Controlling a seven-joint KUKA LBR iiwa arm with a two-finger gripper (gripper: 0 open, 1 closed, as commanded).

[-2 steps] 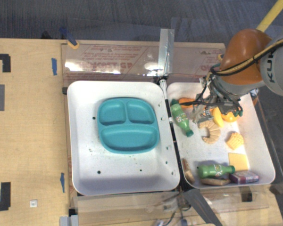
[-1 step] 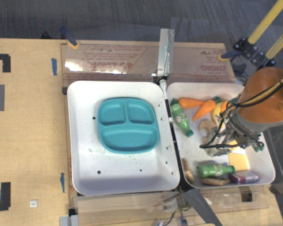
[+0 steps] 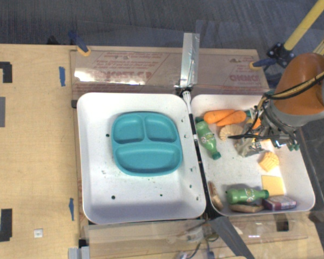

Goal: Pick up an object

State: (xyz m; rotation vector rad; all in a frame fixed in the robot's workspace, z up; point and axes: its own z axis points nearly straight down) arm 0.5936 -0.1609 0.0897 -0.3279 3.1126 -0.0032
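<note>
We take the carrot (image 3: 225, 115) as a likely target: it lies at the far end of the right bin (image 3: 308, 198), touching a pale lump (image 3: 230, 131), with a green bottle (image 3: 207, 140) just to its left. The claw (image 3: 252, 144) hangs just right of and nearer than the carrot, low over the bin floor; whether it is wide or narrow we cannot tell. Loose items crowd this bin, likely tipped in as picking stock. The left bin (image 3: 92, 144) bears a teal tray (image 3: 146, 143).
</note>
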